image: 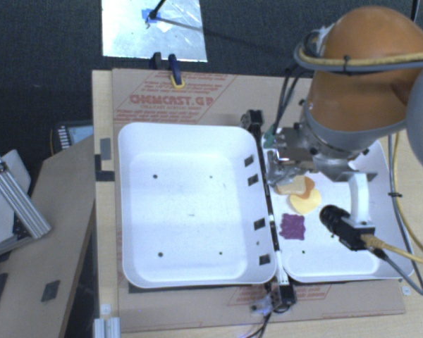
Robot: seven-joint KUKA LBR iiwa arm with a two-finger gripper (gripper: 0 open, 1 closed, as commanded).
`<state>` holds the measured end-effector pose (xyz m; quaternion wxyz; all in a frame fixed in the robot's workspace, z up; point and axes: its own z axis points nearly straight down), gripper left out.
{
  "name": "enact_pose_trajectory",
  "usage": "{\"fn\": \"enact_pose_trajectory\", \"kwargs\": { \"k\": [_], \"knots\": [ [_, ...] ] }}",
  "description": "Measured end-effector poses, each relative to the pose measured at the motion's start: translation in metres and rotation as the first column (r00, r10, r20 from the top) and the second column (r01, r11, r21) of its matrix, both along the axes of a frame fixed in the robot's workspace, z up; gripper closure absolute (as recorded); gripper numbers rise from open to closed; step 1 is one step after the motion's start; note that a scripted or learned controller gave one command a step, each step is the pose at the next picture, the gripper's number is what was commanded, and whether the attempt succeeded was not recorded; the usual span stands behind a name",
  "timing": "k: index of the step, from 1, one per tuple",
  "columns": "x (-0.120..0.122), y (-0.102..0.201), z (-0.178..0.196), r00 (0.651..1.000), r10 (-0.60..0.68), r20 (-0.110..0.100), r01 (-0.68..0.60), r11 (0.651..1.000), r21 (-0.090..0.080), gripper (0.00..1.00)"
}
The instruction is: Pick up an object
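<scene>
My orange band tops grey metal, both bins are white, the left bin speckled with a few dark dots, the right bin holding a yellow piece, a tan piece and a purple piece, on brown cardboard with red lettering.
</scene>
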<state>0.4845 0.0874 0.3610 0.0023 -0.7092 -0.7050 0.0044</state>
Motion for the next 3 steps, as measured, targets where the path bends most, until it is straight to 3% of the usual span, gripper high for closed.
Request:
{"fn": "enact_pose_trajectory", "kwargs": {
  "k": [1, 2, 3],
  "knots": [
    [0.005, 0.043, 0.136, 1.0, 0.014, 0.027, -0.014, 1.0, 0.009, 1.0],
    [0.028, 0.116, 0.155, 1.0, 0.015, 0.016, -0.015, 1.0, 0.006, 1.0],
    [0.021, 0.149, 0.175, 1.0, 0.013, 0.013, -0.013, 1.0, 0.006, 1.0]
  ]
}}
